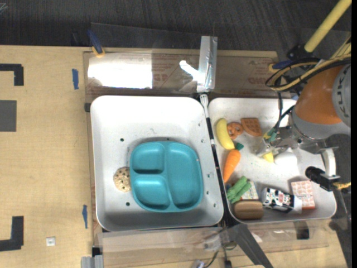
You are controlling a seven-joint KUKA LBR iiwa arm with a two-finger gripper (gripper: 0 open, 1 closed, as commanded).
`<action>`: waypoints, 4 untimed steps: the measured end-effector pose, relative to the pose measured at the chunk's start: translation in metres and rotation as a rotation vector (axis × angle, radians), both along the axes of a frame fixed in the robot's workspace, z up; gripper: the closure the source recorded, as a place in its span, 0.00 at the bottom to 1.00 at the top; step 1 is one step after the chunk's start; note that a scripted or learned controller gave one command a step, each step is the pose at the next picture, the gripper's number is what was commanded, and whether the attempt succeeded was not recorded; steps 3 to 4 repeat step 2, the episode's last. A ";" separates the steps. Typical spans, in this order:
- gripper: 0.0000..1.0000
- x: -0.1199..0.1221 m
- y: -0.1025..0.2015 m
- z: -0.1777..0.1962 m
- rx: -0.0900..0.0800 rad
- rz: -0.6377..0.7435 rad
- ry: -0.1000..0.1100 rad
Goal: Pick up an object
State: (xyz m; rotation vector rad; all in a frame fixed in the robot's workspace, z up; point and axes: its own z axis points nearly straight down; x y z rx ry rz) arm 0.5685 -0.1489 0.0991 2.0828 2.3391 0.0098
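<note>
While the gripper [271, 145] hung low over the middle of the right bin [322, 214], whether its pincer was spread or pressed together could not be told, since the wrist covered most of it. A small yellow piece [269, 157] lay just beside it on the bin floor, touching or nearly so; this looked the likeliest thing to be picked. It seemed a light, hard plastic toy, smooth and apt to slip, so a pinch across its narrow width would probably serve best.

The right bin also held a banana [224, 133] along its left wall, with an orange waffle-like piece [251, 127] and a smaller orange piece [234, 129] near the far edge. A carrot [231, 164] lay slanted below the banana, a green vegetable [238, 188] below that, and a brown loaf [248, 209] at the near left corner. A dark printed packet [278, 199] and a pink box [303, 193] sat along the near edge.

The left bin [111, 116] carried a teal divided plate [165, 176], its compartments bare, with a cookie [121, 178] touching the plate's left rim.
</note>
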 end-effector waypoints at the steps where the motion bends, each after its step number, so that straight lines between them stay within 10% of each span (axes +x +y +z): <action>1: 1.00 -0.022 0.121 0.088 0.006 -0.096 0.004; 2: 1.00 -0.090 0.151 0.085 0.003 -0.068 0.015; 4: 1.00 -0.090 0.151 0.085 0.003 -0.068 0.015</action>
